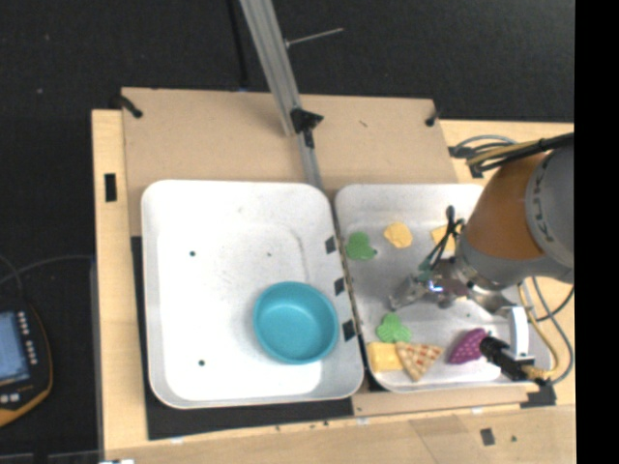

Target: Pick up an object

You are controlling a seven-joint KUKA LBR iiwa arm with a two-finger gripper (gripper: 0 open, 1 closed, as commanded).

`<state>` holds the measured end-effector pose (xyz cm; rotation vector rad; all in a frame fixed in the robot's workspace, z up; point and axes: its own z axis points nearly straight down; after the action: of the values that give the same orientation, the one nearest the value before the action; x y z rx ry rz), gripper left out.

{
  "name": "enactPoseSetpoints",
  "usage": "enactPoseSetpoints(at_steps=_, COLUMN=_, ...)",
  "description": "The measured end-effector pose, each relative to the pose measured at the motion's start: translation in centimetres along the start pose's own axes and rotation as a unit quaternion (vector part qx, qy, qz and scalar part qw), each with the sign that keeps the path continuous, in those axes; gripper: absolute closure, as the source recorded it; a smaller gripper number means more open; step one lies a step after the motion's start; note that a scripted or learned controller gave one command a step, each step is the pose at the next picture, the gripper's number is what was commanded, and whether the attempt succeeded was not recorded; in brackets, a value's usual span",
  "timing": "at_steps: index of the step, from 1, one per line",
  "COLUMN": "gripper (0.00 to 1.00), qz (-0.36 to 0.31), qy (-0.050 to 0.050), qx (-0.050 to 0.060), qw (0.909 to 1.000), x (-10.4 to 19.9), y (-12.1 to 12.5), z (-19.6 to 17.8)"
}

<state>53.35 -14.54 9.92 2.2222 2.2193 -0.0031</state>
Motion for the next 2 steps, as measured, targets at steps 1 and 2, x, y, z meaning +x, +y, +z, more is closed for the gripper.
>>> enactPoseSetpoints(at_steps=1, gripper=1.0, qz=0.002, qy=0.001, qx=-0.003, qw=1.0, x=0.0, y=0.2, z=-1.3)
enactPoseSetpoints(at_steps=2, gripper=1.0, qz=-0.003, qy=0.0, qx=-0.004, qw=1.0, x=0.6, y=0.4, z=-7.3)
